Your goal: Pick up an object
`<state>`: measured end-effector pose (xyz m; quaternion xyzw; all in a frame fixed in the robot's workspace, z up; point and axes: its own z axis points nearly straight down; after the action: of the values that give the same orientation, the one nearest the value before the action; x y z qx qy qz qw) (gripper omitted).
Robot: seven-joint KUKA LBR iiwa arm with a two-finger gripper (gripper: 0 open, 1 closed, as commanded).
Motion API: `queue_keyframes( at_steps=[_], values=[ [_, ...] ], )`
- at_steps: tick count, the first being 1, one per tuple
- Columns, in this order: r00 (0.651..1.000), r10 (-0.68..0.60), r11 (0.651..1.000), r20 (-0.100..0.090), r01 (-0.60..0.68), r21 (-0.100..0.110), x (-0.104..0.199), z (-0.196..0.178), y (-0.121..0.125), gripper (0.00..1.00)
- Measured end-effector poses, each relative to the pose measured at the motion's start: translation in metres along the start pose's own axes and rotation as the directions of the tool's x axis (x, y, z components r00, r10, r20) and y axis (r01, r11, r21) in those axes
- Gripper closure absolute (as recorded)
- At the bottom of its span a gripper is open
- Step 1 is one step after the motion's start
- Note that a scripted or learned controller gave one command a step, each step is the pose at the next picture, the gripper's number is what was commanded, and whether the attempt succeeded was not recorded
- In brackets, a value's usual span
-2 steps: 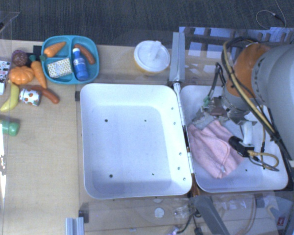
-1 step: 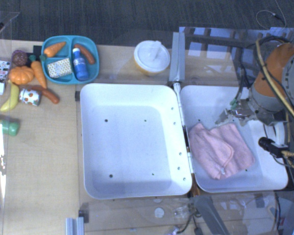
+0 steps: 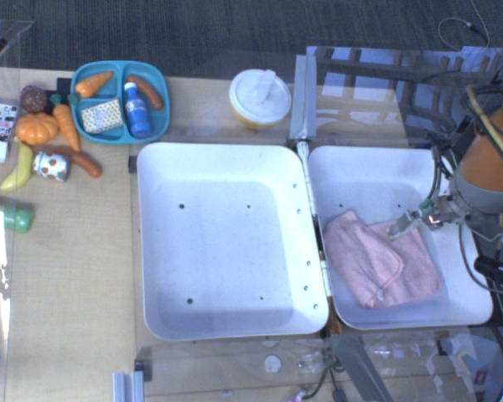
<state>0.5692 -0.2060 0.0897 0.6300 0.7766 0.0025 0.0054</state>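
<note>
A crumpled pink cloth lies in the right white bin, towards its front. My gripper is low over the cloth's far right corner, at or just above the fabric. The grey arm with its orange band reaches in from the right edge and hides the bin's right wall.
The left white bin sits beside the right one, with a metal divider between them. A white lidded cup stands behind the bins. A blue divided plate and several toy foods lie at the bench's far left.
</note>
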Motion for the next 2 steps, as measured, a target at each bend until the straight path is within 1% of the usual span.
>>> queue_keyframes(
  at_steps=[1,2],
  values=[
    [1.0,-0.016,1.0,0.0,0.016,-0.002,0.043,-0.001,-0.017,0.0],
    [1.0,-0.016,1.0,0.003,0.016,-0.009,0.043,-0.013,-0.014,1.0]
  ],
)
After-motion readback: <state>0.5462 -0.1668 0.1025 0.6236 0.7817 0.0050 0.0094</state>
